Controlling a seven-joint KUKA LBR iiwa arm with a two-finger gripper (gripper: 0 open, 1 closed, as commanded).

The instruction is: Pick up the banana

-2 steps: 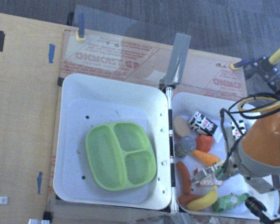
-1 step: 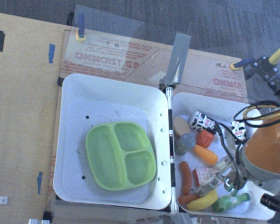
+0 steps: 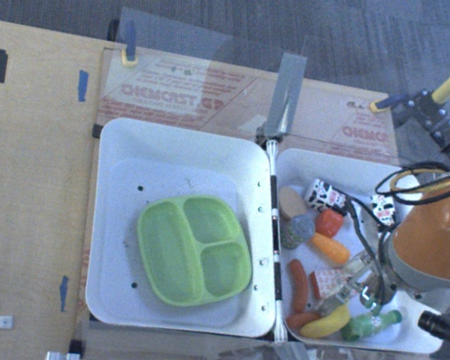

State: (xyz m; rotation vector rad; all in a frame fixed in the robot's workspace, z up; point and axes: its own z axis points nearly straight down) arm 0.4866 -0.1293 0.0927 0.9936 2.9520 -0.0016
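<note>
Two shallow white bins sit side by side on a light wooden bench, divided by a narrow rim. The left bin (image 3: 119,200) holds just a green divided plate (image 3: 194,249), lying flat a little toward its right wall, with bare floor around it, most of it along the left and far sides. The right bin (image 3: 296,165) is crowded: a cow-patterned toy (image 3: 327,195), a grey stone-like lump (image 3: 301,228), a red block (image 3: 330,222), a carrot (image 3: 330,250), a sausage (image 3: 300,284) and a green bottle (image 3: 372,323) lie close together, leaving little free floor.

The banana (image 3: 327,323) is yellow, short and gently curved, lying flat by the near wall of the right bin, touching a red piece on its left and just beside the green bottle on its right. The gripper (image 3: 359,281) hangs directly above it, close to its upper end; whether its claw is spread or pressed together I cannot tell, since cables and clutter blur it. Grey carpet lies beyond the bench.
</note>
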